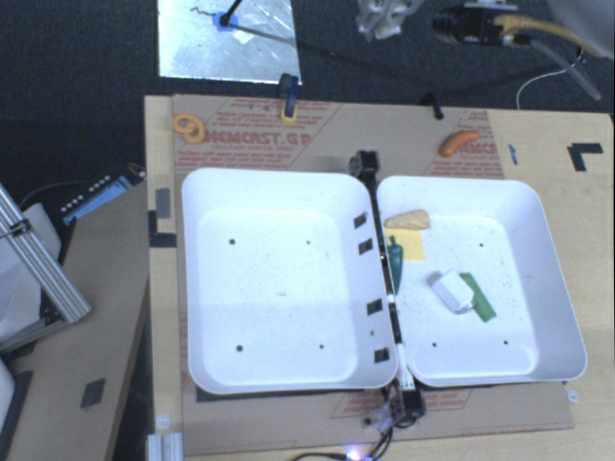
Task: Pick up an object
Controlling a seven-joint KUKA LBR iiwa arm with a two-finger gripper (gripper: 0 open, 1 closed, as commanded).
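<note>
White block [452, 292] touching green strip [478, 297], well below gripper [389, 8] parked at top; grip state unreadable. Risks snagging both together, or slipping off.

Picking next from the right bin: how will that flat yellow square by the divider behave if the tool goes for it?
The yellow square looks thin and sheet-like, so probably light and hard to pinch from above. It lies flat on the right bin floor; a push would likely slide it. The green pepper-like piece and tan piece crowd its edges.
</note>
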